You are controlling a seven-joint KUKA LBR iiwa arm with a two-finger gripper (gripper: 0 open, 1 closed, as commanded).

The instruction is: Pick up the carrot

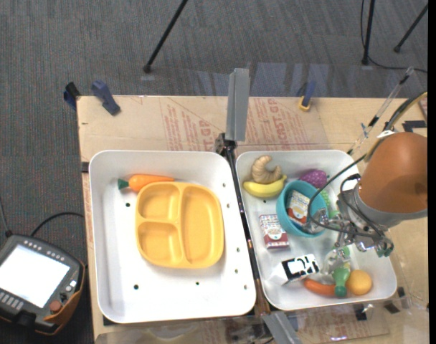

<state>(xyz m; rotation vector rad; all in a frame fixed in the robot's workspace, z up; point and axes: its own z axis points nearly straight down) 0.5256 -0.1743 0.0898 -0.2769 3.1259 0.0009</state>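
The carrot (150,182), orange with a dark green stub at its left end, lies in the left bin (110,264), touching the far left edge of a yellow divided plate (180,224). My gripper (341,256) hangs over the right bin (386,264), under the orange band of the arm (396,176). It is low over a small green object (340,279) near the bin's front, far to the right of the carrot. Cables and linkage crowd the gripper, and nothing is visibly held in it.
The right bin holds a banana (264,188), a ginger root (264,168), purple grapes (313,178), a teal bowl (288,213), a red carton (274,232), a black-and-white pack (300,267), a red-orange pepper-like piece (318,287) and a yellow-orange fruit (360,282). A grey post (237,113) stands behind the bins.
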